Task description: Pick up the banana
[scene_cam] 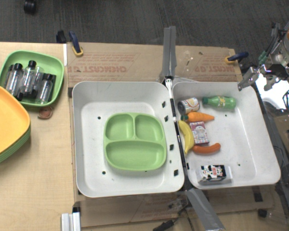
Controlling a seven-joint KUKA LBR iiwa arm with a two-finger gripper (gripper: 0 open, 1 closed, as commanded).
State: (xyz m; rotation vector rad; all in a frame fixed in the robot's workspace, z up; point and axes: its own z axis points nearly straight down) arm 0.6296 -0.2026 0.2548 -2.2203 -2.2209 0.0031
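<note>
The yellow banana (186, 135) lies in the right bin (253, 143), hard against its left wall, curving from top to bottom. A pink carton (199, 132) touches its right side and an orange carrot (201, 117) lies just above it. My gripper (256, 82) hangs over the bin's far right corner, well away from the banana, up and to the right of it. Its two fingers are spread open with nothing between them.
The right bin also holds a green bottle (219, 101), a small can (189, 104), a red sausage (206, 148) and a black-and-white carton (213, 173). A green divided plate (135, 142) sits in the left bin (82, 143). Yellow plates (7, 124) and a green tray of bottles (31, 78) stand far left.
</note>
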